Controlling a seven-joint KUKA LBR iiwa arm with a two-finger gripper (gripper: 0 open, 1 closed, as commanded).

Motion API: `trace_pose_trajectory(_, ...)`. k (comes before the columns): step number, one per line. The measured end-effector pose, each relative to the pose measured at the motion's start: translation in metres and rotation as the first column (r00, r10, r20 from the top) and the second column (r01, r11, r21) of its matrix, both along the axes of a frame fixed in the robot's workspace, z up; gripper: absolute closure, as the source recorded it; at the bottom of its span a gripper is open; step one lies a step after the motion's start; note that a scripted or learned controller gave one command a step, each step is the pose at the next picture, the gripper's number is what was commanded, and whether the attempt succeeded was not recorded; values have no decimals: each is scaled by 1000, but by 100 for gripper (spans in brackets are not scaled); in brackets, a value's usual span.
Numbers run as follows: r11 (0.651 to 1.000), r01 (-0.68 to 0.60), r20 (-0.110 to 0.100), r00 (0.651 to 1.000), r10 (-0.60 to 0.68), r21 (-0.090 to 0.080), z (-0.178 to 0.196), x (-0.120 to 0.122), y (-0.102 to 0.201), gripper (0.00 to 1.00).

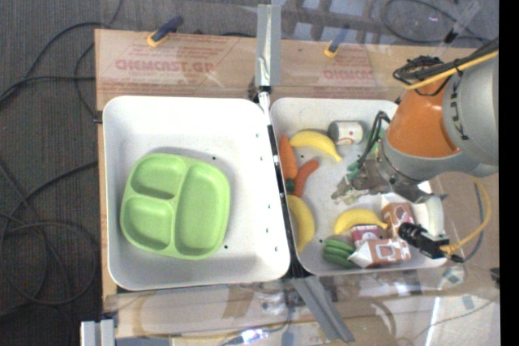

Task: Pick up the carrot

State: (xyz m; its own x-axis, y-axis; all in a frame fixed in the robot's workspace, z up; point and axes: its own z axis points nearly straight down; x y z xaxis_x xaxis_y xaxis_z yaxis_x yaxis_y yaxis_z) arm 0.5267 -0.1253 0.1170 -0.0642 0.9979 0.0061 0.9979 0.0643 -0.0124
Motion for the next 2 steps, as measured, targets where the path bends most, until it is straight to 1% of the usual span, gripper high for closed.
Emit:
trace_pose_trajectory(1, 997, -81, 9, 997, 82, -6, 80, 31, -62, 100)
trace_pose_trajectory(2, 963, -269, 8, 963, 269, -2, 67, -31, -28, 100)
